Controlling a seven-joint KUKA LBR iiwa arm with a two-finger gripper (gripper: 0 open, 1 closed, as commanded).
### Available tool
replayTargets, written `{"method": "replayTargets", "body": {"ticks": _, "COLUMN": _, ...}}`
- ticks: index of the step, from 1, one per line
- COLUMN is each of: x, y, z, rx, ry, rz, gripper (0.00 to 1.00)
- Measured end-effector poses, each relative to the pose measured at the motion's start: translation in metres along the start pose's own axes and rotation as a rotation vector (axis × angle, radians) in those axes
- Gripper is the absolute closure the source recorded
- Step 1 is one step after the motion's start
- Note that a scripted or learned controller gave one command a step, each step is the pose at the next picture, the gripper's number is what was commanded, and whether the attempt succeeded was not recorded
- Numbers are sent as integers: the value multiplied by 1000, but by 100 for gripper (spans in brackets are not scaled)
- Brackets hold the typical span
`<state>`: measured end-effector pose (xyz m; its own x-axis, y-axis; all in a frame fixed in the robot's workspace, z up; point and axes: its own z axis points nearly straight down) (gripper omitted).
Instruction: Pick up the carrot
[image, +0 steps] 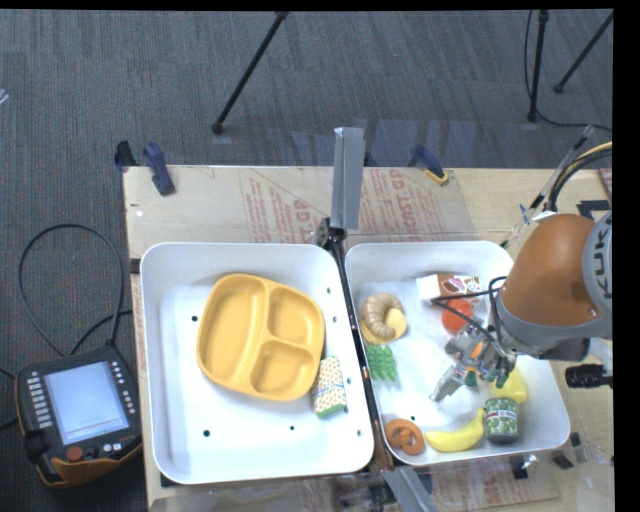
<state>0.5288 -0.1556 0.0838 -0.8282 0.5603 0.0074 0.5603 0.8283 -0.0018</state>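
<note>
a: where is the carrot in all this?

b: i judge it to be the small orange-red rounded thing in the right-hand shallow white bin, just below the white and red printed packet and partly hidden by the grey arm with the orange band; too much is covered for me to be sure

a: and the end effector?

b: it hangs low over the same bin, below the orange thing and near it, pointing toward the bin floor; nothing sits between its tips, and whether they are spread or closed i cannot tell at this size

a: so how to do the pick well?

b: it calls for moving up the bin toward the packet, centring over the orange body, and coming down with the closing line across its narrow width; the packet lies just beside it, so a drift that way could pinch the packet's edge instead

a: other neighbours to mind?

b: the yellow plastic banana and the small green-labelled jar lie toward the near corner, the tan croissant-shaped toy and green leafy piece by the left wall; all are apart from the target, so a straight lift should clear them
</note>
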Motion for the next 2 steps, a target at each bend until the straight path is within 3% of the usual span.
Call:
{"method": "replayTargets", "body": {"ticks": 1, "x": -2, "y": 2, "z": -13, "rx": -3, "ry": -5, "rz": -3, "gripper": 100}}
{"method": "replayTargets", "body": {"ticks": 2, "x": 13, "y": 36, "z": -161, "rx": -7, "ry": -20, "rz": -109, "gripper": 100}}
